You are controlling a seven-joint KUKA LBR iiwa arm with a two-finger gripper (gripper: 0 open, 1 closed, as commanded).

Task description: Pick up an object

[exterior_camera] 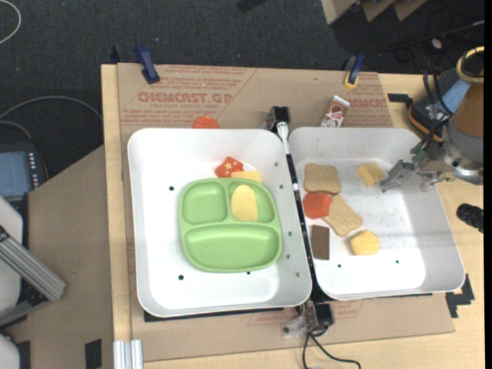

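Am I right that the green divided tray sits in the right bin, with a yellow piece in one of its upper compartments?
Not quite: the camera view shows the green divided tray in the left bin, not the right. The yellow piece does lie in an upper compartment.

Yellow cheese wedge (370, 174) lying flat, right bin (430, 275), far side

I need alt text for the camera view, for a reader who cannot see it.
A robot gripper hovers over the right bin, which holds toy bread slices, a red piece and yellow pieces. The left bin holds a green divided tray with a yellow piece in one compartment.
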